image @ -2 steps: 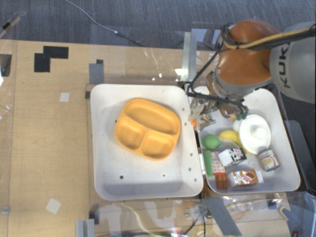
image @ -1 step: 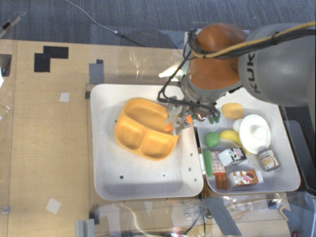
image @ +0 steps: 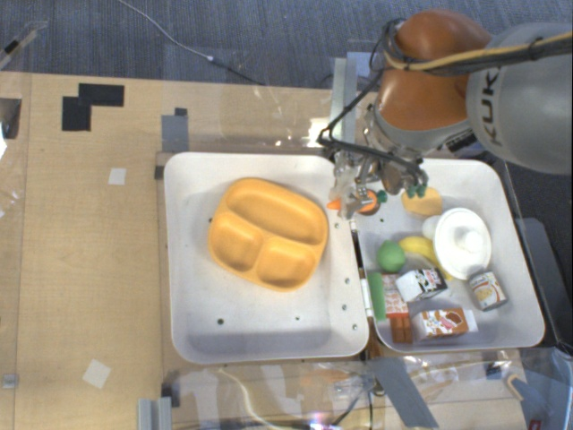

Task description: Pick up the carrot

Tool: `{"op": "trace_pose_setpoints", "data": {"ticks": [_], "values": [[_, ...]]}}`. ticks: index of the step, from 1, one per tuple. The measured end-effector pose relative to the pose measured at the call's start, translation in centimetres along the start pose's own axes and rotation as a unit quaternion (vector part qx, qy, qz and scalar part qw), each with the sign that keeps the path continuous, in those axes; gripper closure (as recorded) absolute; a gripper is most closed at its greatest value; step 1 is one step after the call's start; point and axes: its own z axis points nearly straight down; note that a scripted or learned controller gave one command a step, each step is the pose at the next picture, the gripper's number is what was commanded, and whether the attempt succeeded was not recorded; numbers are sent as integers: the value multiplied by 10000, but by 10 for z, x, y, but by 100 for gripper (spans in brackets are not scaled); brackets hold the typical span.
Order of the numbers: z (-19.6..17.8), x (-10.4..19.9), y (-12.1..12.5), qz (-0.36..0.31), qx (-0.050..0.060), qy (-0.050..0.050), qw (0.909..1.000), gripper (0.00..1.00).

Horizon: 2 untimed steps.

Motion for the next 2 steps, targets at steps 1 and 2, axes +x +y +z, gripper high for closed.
{"op": "trace_pose_setpoints", "data": {"ticks": [1,2], "values": [[0,0,1,-9,-2,3,10000,0],[2,55,-34,108,5,10,9999,0]]}}
